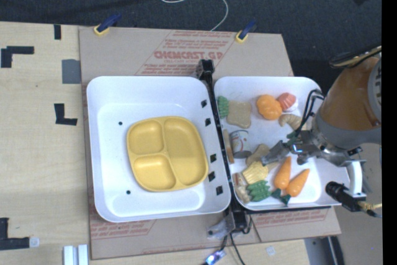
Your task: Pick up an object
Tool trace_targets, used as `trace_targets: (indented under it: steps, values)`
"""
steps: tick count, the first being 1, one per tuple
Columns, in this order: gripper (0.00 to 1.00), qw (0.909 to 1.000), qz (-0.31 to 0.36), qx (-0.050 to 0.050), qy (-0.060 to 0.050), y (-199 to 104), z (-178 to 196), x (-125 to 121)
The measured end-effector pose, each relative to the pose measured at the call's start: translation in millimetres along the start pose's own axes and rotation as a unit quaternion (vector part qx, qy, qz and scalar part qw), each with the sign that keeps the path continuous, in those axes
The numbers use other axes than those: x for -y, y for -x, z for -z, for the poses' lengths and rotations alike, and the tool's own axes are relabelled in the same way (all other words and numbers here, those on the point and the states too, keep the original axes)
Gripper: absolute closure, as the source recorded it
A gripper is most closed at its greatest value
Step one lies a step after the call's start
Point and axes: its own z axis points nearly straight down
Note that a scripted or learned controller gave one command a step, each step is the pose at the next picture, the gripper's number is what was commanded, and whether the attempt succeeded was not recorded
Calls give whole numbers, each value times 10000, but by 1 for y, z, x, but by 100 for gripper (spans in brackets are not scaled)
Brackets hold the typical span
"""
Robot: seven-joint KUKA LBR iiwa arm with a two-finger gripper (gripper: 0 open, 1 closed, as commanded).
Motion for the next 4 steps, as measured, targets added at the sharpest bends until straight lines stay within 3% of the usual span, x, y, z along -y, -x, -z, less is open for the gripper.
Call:
trace_targets:
  steps: [1, 2, 3, 4]
  values:
    - [0, 10000, -8, -6, 59, -4, -57, -6]
    - [0, 10000, -9, 1, 77, -4, -59, -9]
    - [100, 9999, 5, -27, 115, -7, -44, -13]
    - [100, 10000, 3, 16, 48, -6, -2, -12]
